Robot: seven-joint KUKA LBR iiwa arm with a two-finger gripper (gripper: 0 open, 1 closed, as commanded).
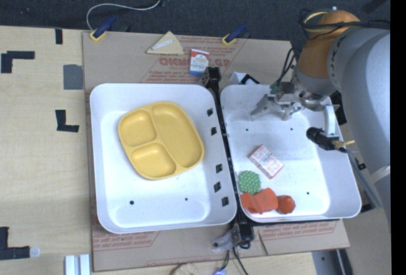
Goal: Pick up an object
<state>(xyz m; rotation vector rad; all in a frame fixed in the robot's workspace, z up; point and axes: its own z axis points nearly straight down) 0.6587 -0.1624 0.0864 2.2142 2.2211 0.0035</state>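
My gripper (274, 106) hangs over the far part of the right bin (330, 197), below the arm's orange band. Nothing shows under it except the bare white bin floor. A small pink and white box (265, 160) lies in the middle of that bin, well in front of the gripper. A green bumpy ball (249, 181) sits near the bin's front left, touching a red-orange object (260, 202). Just to the right is a smaller red piece (286, 204).
The left bin (108, 204) holds a yellow divided plate (160, 139). Behind the bins on the cardboard lie a small red and white carton (199, 63) and a tan wedge (166, 45). The arm's grey body (371, 96) covers the right bin's right side.
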